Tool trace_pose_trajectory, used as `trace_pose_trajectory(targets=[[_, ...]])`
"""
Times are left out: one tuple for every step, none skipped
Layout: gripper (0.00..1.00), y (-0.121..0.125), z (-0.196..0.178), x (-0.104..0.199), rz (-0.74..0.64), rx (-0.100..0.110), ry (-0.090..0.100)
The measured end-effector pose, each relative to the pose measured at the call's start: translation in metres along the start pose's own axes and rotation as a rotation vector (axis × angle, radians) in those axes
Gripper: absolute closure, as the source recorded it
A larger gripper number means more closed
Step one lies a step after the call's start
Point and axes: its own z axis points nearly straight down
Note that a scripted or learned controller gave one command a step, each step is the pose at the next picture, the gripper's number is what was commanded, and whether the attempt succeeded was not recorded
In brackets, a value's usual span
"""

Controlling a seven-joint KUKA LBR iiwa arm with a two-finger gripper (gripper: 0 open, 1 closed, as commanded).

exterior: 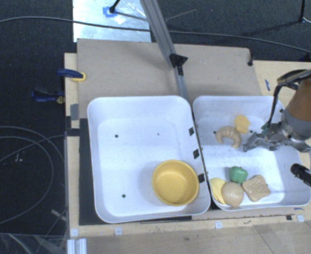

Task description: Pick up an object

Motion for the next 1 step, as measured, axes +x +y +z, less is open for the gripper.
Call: trace_pose_trajectory(targets=[[1.00,0.0015,-0.0129,-0.0005,0.000,-0.006,-0.002]])
